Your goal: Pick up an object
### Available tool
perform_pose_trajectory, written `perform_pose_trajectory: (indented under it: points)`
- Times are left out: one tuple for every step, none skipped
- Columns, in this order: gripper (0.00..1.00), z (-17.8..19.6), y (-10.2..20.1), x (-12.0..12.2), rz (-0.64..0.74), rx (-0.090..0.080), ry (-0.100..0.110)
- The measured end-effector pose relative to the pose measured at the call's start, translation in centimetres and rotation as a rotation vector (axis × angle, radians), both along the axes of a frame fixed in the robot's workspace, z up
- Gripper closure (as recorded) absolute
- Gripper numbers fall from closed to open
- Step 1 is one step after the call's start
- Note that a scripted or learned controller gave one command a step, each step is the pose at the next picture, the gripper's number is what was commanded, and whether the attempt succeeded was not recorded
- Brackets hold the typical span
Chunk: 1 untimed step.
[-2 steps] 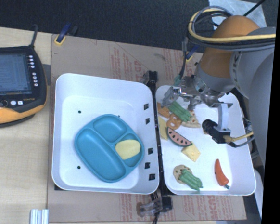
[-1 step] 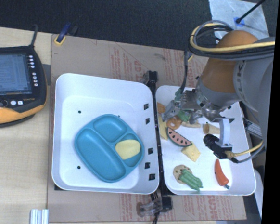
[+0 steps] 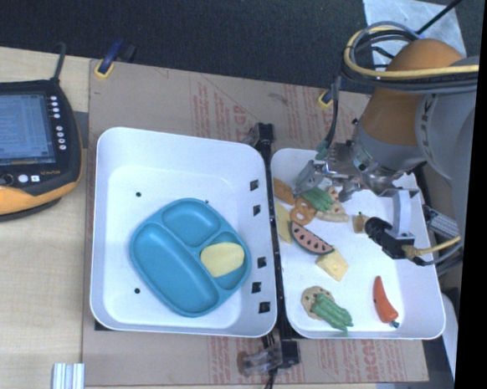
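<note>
The claw [image 3: 321,187] hangs low over a crowded pile of toy food [image 3: 314,205]; I cannot tell its grip. A watermelon slice [image 3: 313,238] lies just below it.

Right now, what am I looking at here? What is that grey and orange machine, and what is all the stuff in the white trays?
It is a robot arm, seen by one camera looking down on the bench at a slant. The arm reaches in from the right, and its gripper is low over the right bin, among toy foods: a watermelon slice, a cheese wedge, a red pepper. Whether it grips anything is hidden. The left bin holds a blue divided plate with a yellow piece on it. The tablet at the left is probably its controller.
</note>
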<state>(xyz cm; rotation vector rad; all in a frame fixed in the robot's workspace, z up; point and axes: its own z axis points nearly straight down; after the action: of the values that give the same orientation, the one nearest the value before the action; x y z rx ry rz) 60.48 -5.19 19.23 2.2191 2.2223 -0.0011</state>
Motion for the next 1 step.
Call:
perform_pose_trajectory:
  points:
    - [0.0, -5.58, -4.36, -1.33, -0.001, 0.0, 0.009]
